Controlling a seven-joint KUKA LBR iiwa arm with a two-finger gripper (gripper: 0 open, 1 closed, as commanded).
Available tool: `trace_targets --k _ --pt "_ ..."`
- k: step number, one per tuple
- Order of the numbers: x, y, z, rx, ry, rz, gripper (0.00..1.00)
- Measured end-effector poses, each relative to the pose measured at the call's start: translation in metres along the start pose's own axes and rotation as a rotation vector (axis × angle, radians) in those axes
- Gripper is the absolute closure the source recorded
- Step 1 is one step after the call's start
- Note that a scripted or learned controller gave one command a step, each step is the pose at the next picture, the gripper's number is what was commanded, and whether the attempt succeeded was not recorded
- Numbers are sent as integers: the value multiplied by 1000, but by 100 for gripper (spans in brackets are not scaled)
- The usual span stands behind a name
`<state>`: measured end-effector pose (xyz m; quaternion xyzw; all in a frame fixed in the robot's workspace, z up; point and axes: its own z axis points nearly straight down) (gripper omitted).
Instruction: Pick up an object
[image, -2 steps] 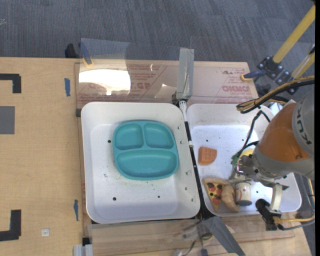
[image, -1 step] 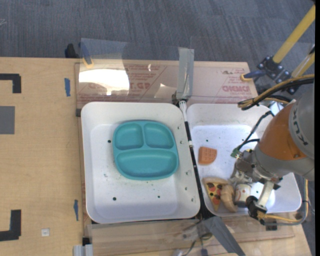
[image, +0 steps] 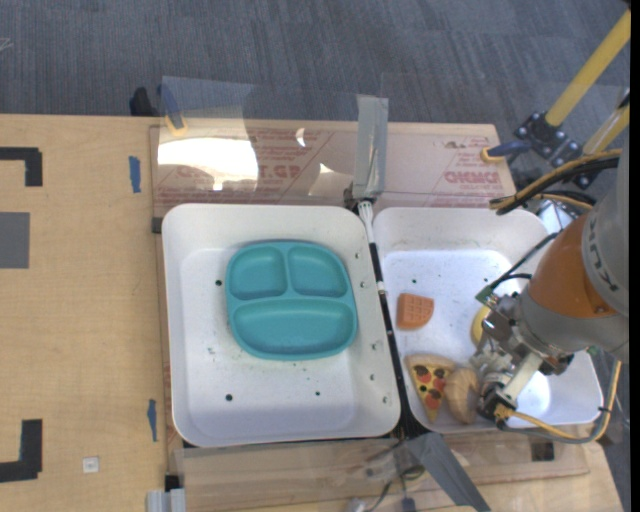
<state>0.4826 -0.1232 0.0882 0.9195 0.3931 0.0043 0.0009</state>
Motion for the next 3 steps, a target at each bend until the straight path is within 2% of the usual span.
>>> trace_targets --k 1,2,3 --pt "8 -8 0 -8 -3 279 100" --pt "39 -39 -98 5 -4 348 100" --pt "-4 1 1 3 -4 298 100"
